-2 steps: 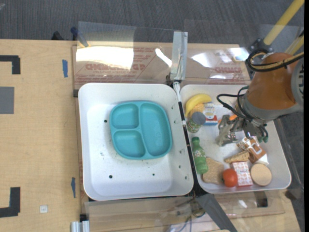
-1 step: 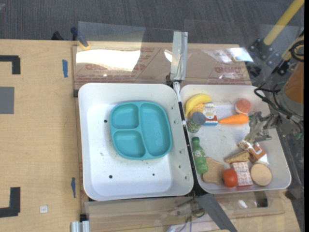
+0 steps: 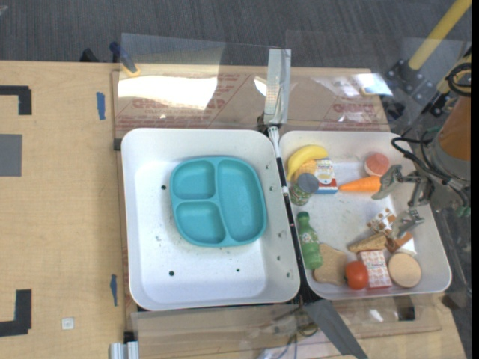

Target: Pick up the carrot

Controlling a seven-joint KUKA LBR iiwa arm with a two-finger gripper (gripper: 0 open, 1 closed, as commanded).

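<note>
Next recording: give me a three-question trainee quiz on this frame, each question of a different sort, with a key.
1. True or false: the carrot lies in the same bin as the teal plate.
2. Which thing lies nearest the carrot's thick end? A) the tomato B) the gripper C) the green bottle
3. Fill in: the banana lies in the ___ bin.

Key
1. False: the carrot is in the right bin, the plate in the left bin.
2. B: the gripper sits just right of the carrot.
3. right
</note>
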